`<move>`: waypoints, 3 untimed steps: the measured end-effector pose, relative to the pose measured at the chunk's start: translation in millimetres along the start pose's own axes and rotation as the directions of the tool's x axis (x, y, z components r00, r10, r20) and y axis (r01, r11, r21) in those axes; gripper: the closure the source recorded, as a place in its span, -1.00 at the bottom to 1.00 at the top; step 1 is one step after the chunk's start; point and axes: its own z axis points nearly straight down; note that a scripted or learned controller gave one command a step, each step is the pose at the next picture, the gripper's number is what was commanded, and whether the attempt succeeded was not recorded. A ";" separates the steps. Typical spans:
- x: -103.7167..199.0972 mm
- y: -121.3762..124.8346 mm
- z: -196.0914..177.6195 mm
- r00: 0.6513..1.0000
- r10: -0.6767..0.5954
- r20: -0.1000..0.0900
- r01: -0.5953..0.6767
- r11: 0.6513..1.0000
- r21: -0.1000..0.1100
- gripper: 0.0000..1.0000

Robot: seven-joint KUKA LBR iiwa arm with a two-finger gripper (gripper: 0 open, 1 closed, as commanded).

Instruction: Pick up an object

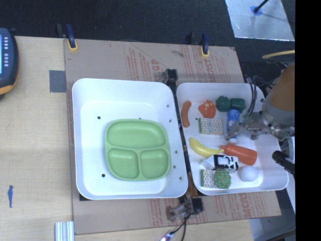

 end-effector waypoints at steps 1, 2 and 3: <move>42.1 71.7 -7.5 1.000 -0.007 0.003 0.007 1.000 -0.018 -1.00; 98.0 92.6 -7.4 1.000 -0.003 0.004 0.003 1.000 -0.005 -1.00; 71.8 14.9 -5.1 1.000 0.003 0.004 -0.002 1.000 -0.006 -1.00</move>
